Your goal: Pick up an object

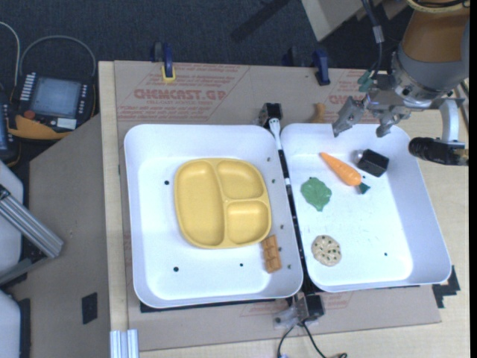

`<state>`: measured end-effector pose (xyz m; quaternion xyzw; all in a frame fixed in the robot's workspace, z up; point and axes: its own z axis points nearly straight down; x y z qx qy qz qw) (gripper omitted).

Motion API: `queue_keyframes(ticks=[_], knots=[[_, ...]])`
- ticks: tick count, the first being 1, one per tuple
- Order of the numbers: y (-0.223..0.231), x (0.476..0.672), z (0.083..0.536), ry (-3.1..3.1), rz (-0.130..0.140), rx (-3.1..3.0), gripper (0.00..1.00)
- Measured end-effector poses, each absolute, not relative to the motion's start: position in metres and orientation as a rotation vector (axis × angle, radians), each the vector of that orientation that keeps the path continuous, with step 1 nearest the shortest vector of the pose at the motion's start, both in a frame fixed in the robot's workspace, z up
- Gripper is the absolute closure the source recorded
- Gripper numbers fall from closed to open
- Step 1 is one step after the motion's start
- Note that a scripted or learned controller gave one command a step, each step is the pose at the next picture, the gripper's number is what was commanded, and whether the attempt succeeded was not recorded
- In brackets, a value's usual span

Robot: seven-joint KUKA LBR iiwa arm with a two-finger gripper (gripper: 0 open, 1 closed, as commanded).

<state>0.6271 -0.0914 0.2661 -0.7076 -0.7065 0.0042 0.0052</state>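
Gripper [365, 123] hangs over the far edge of the right bin [417, 222], near its back wall. Fingers [342, 122] spread apart, tips pointing down, nothing between them.

Right bin contents:
- carrot [340, 168], orange, green tip toward the near right. Long axis runs diagonally, from far-left to near-right.
- black block [372, 162], just beside the carrot's right end, possibly touching it; cannot tell.
- green lump [317, 193], nearer the camera, left of the carrot, close to it but apart.
- cookie [326, 250], toward the near side, well apart from the rest.

Left bin [141, 200]: yellow tray [221, 201] with three compartments, and a small brown piece [271, 253] lying beside the tray's near right corner.

Key relation: carrot and block lie toward the camera from the fingers, almost straight below them in the view. Carrot sits slightly left of the midpoint, block slightly right. Both are the nearest candidates; cookie is the farthest.

Judgement: approach stage, no grasp yet. The line between the fingers looks roughly left to right, so it crosses the carrot's axis at a slant; a small wrist turn would likely square the grip. The block crowding the carrot's right end could catch one finger.
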Motion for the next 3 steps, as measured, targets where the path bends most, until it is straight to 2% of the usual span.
queue_keyframes(ticks=[1,3], knots=[[-0.091,0.629,0.273,-2.221,0.001,-2.22,0.0],[-0.096,0.644,0.17,-2.217,0.007,-2.219,0.0]])
